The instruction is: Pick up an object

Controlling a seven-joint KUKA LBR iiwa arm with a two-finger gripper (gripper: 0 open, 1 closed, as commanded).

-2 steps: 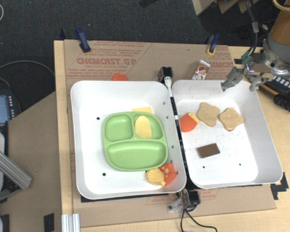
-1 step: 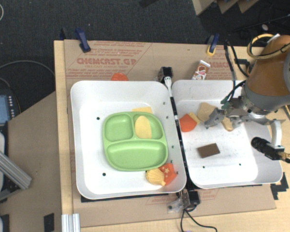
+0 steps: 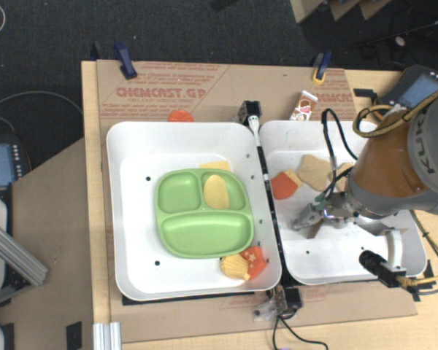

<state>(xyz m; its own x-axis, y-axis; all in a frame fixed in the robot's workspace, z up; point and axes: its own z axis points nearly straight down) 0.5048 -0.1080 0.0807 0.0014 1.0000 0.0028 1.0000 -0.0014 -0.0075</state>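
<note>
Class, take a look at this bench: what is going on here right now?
A grey KUKA arm reaches in from the right, its gripper low in the right bin. An orange-red piece and a tan piece lie just beyond it. The left bin holds a green divided tray with a yellow piece in one compartment.

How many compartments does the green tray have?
3. The green tray in the left bin has two small upper sections, the right one holding a yellow piece, and one wide lower section.
</note>
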